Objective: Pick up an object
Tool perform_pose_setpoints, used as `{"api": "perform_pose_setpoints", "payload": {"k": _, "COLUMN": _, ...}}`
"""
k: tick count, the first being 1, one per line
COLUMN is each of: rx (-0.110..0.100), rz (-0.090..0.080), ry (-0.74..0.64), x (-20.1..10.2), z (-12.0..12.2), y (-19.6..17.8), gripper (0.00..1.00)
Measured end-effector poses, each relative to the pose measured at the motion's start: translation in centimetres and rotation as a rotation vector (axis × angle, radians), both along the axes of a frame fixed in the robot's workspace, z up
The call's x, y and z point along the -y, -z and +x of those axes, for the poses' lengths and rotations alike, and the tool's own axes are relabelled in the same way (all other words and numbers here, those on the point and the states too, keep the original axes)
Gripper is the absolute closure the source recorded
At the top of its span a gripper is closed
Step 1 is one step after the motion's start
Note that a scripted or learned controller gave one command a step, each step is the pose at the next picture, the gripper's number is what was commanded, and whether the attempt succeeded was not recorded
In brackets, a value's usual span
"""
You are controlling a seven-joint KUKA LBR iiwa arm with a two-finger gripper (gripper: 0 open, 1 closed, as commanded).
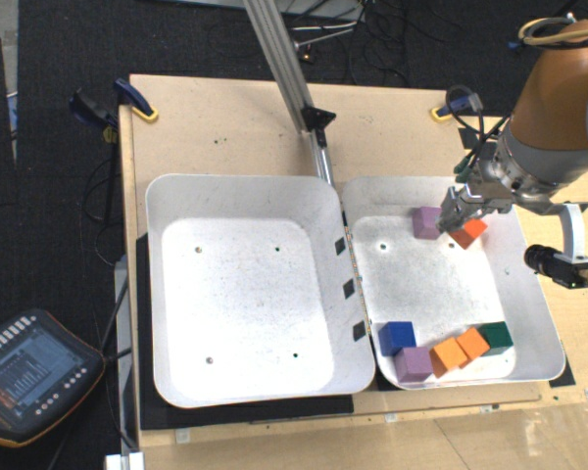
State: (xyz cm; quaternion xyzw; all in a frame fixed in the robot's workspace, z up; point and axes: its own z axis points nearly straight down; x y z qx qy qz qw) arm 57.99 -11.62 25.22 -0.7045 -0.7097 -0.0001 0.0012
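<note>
Claw: I'm seeing it hovering upper right, fingers' state I cannot tell
Orange block: lying beneath, seemingly not lifted

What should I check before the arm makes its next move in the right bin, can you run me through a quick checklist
1. Gripper over the right bin: ok.
2. Red-orange block right at the gripper: ok.
3. Block actually between the fingers: cannot tell, the wrist hides them.
4. Purple block apart from the target: not ok, it sits right beside it.
5. Other blocks out of the way: ok, the blue block and its neighbours lie along the near edge.
</note>
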Motion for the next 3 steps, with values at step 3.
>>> {"api": "perform_pose_setpoints", "payload": {"k": 3, "rx": -0.001, "rz": 0.0, "ry": -0.001, "x": -15.5, "z": -3.3, "y": 2.2, "gripper": 1.0}}
